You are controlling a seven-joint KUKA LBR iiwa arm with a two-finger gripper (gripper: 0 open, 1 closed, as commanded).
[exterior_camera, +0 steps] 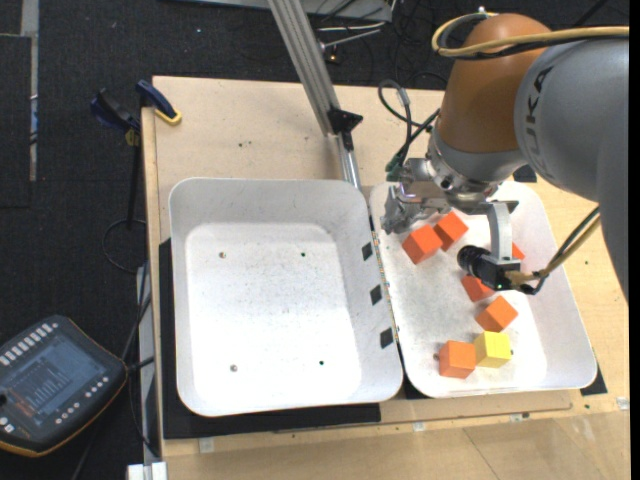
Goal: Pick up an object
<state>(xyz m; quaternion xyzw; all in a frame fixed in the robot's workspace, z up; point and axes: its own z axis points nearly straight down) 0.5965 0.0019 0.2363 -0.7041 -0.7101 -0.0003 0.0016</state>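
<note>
A: Down over the far end of the right bin (560,268), gripper (415,208) right above two orange blocks (434,238).

B: Open or shut? Holding anything?

A: Cannot tell, wrist hiding the pincer. Nothing visibly gripped.

B: Other pieces?

A: More orange blocks (497,314) further along, a yellow block (494,349) touching an orange one (456,358) at the near end. Left bin (200,208) alongside.

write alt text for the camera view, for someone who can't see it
A grey and orange robot arm reaches over the right bin, which holds several orange blocks and one yellow block. The left bin sits beside it.
</note>
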